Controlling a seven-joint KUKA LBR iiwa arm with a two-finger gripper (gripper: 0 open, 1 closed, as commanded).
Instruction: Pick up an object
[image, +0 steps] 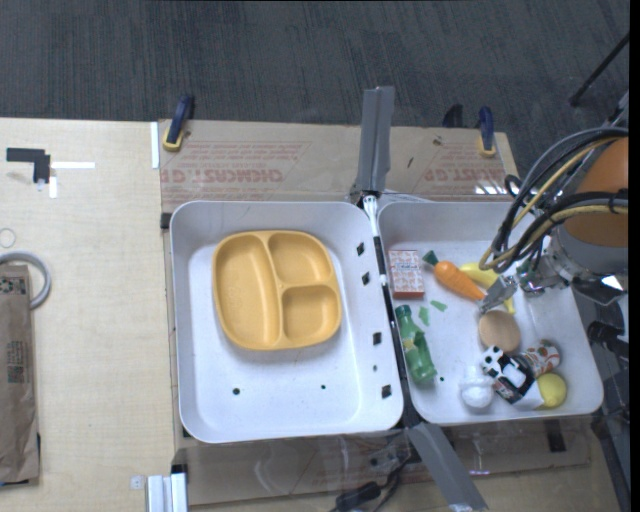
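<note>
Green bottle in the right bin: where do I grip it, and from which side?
Grip the green bottle across its narrow middle, coming straight down. It lies flat, lengthwise along the right bin's left wall, so the fingers should close across its width; the wall side looks tight. The red-and-white box sits just beyond its top end.

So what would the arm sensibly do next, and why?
Probably drop a little onto the egg. The gripper hovers just above it in the right bin, with nothing seen between its fingers, and the carrot lies close on the left.
</note>
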